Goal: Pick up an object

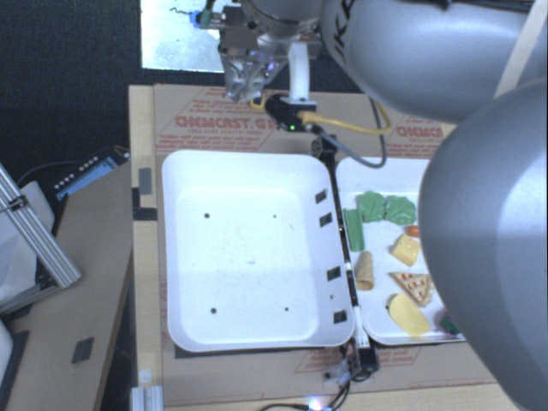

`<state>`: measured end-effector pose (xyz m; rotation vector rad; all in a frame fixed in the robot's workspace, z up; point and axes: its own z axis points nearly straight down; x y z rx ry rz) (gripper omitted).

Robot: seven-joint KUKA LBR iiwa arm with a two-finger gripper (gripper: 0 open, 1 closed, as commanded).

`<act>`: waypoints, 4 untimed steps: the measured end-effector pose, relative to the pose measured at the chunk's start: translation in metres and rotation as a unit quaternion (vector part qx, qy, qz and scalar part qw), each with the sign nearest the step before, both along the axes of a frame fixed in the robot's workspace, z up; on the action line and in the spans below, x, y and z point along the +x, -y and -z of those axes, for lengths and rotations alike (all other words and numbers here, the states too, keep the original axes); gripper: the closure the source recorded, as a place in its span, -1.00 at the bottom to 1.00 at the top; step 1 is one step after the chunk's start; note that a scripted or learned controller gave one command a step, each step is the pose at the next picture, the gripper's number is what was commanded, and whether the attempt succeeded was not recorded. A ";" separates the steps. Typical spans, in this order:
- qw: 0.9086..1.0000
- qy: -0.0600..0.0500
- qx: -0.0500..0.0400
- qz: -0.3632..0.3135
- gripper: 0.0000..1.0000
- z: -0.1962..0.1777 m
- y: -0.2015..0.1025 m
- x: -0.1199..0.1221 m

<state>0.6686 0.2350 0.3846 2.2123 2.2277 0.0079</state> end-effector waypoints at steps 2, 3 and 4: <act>1.000 -0.001 -0.001 0.001 1.00 -0.044 0.004 0.000; 1.000 0.003 0.001 0.001 1.00 -0.129 0.016 0.000; 1.000 0.000 -0.001 0.005 1.00 -0.153 0.080 0.000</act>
